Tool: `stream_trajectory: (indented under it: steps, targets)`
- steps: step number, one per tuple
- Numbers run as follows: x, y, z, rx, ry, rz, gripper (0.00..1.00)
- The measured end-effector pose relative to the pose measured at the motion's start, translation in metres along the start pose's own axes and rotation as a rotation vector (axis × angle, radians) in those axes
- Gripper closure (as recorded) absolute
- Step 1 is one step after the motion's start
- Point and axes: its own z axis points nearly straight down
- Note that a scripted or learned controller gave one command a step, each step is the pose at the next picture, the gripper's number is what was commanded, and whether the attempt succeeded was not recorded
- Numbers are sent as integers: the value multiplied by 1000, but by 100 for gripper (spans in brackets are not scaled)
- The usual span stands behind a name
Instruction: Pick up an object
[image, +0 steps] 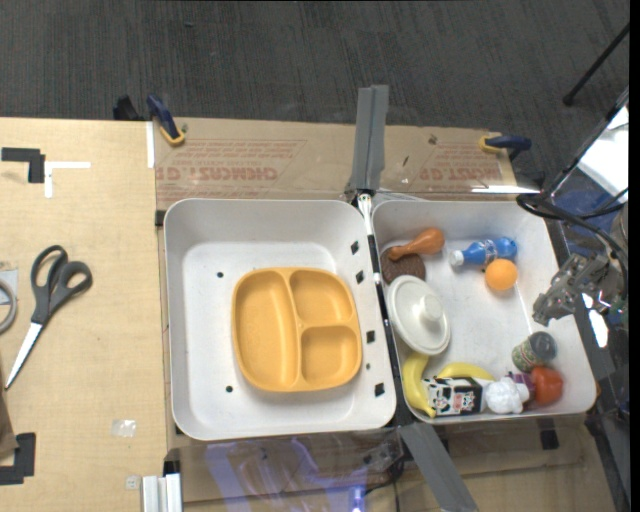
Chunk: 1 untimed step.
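My gripper (553, 304) hangs over the right edge of the right bin (480, 330), above bare bin floor. Just below it stands a small dark can (534, 351), with a red tomato (546, 385) beside that. An orange ball (501, 275) and a blue and white bottle (483, 251) lie to the gripper's upper left. Further left are a chicken drumstick (417, 244), a brown piece (405, 266) and a white round lid (419, 313). Along the front wall lie a banana (414, 379), a milk carton (455, 398) and a white lump (505, 397). Nothing is held.
The left bin (190, 330) holds a yellow divided plate (297, 328). Scissors (48, 290) lie on the wooden bench at far left. Cardboard (260, 165) with blue clamps (165, 120) runs behind the bins. Cables (570, 210) hang at the right.
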Motion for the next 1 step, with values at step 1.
stream_trajectory:
  steps: [1]
  targets:
    - [16, 53, 116, -1, 5, -175, 100]
